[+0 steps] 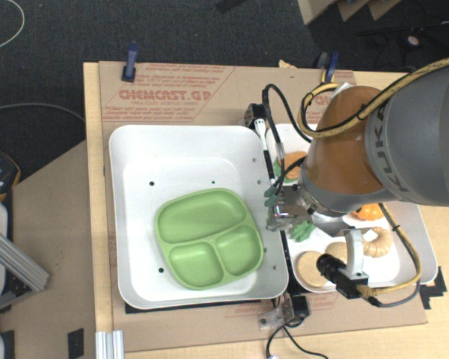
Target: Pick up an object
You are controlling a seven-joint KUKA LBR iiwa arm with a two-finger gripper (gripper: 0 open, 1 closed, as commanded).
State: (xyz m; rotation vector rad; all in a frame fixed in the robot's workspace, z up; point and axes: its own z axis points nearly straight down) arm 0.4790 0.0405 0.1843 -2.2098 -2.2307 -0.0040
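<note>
My gripper (283, 214) hangs low at the left edge of the right bin (426, 253), under the arm's orange band and grey wrist. A small green object (302, 231) lies just below and right of it; whether they touch is hidden. Around it in the right bin lie a tan round disc (307, 268), a beige ring-shaped piece (377, 241), an orange object (369, 212) and an orange-and-tan item (292, 160), all partly covered by the arm.
The left bin (135, 170) holds a green three-compartment plate (208, 238). A black cable and clamp (259, 122) run along the divider between the bins. The bench's cardboard edge (165, 88) lies behind, and black cables loop over the arm.
</note>
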